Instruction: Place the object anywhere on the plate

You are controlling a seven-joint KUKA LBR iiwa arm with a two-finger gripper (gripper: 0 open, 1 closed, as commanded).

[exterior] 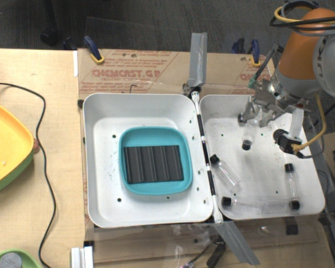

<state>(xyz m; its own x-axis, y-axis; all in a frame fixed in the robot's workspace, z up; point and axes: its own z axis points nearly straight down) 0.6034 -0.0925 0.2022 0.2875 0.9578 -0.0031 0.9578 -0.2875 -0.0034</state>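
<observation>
Nearest the camera, along the front wall of the right bin [310,202], lie clear tubes with black caps: one flat by the front edge [251,205], one running front to back by the right wall [291,186], one slanting near the divider [223,172]. Right bin's floor is white, scuffed, marked with small dark dots.

Left of that bin, touching it at the divider, sits the left bin [95,149]. A teal plate [155,191] rests in its middle, its recess ribbed in dark grey. Nothing lies on the plate.

Further back in the right bin, the tool [247,134] hangs over the floor, left of centre. A clear tube with a dark lower end [247,138] hangs upright beneath it, apparently between the fingers, fingers closed on it; its lower end is near the floor, contact unclear. So the task's thing is in the right bin, well apart from the plate.

Behind the tool, the arm [301,49] rises to the right bin's far right corner, orange band showing.

Beyond both bins, brown cardboard [134,71] covers the desk [33,71]. Yellow dishes [5,149] sit far left of the left bin, with a black cable [44,149] beside them.
</observation>
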